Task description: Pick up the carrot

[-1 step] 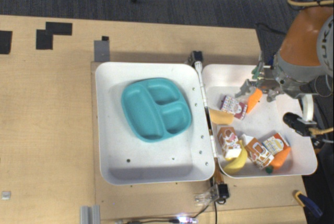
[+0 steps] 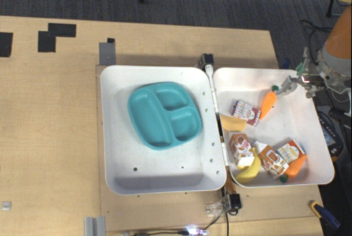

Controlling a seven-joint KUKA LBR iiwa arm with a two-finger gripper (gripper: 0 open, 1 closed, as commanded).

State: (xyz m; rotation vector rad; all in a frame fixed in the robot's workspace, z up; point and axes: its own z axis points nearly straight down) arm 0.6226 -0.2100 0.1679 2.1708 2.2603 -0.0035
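Seemingly the claw hovers just beside the carrot; its closure cannot be told.

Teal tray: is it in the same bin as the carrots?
No. The teal tray lies in the left bin; both carrots lie in the right bin.

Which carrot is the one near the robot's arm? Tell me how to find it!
Look at the right white bin, the one full of toy food. Near its top edge lies an orange carrot with a green tip, beside a small red-and-white packet. The other carrot sits at the bottom corner, tucked against cartons.
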